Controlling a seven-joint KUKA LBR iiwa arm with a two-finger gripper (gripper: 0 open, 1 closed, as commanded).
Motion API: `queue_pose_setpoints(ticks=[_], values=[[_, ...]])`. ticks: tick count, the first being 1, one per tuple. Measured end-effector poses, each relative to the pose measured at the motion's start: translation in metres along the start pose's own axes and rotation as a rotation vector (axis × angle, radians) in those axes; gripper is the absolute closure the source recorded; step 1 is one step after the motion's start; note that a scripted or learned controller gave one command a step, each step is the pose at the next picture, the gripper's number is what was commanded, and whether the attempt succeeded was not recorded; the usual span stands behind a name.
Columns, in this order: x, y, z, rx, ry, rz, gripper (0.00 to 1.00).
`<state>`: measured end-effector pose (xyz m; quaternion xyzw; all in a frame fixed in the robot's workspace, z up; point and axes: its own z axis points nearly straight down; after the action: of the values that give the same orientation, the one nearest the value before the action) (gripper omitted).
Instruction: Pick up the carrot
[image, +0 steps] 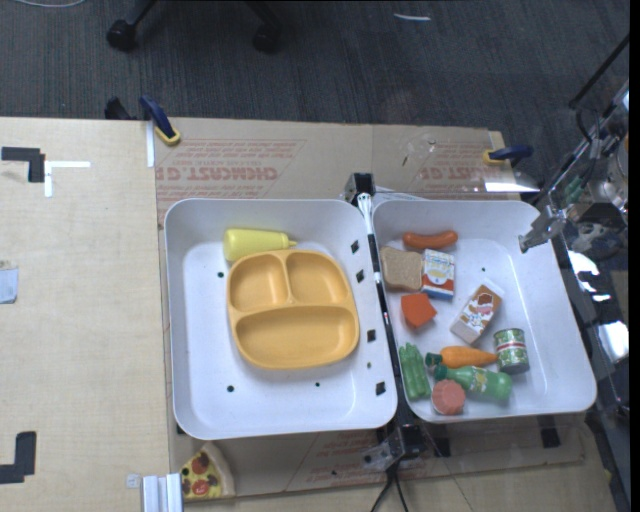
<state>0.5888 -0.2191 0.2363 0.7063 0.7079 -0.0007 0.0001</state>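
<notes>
- Gripper (530, 238) sits at the upper right rim of the right bin (560, 330), below a tangle of arm parts and cables; its tip is small and dim, so whether it is spread or closed cannot be told, and nothing is seen in it.
- Carrot (466, 356) lies low in the right bin, well apart from the gripper, down and to the left of it, on its side with the green end pointing left.
- Can (510, 351) stands just right of the carrot, touching or nearly touching its tip.
- Green bottle (482, 383) lies just beneath the carrot, with a red round piece (449, 397) at its left end.
- Juice box (476, 312) lies tilted above the carrot, between it and the gripper.
- Farther left of the gripper are a sausage (430, 240), a milk carton (438, 274), a bread slice (401, 268), an orange block (418, 311) and a green pod (412, 370).
- Left bin (200, 380), well away from the gripper, holds a yellow plate (292, 308) and a yellow bottle (256, 241) at its top edge.
</notes>
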Motion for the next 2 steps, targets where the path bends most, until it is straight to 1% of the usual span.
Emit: queue_pose_setpoints(ticks=[1,2], values=[[0.052,-0.046,0.114,-0.006,0.000,-0.204,0.00],[0.115,-0.074,0.144,-0.003,0.000,-0.334,0.00]])
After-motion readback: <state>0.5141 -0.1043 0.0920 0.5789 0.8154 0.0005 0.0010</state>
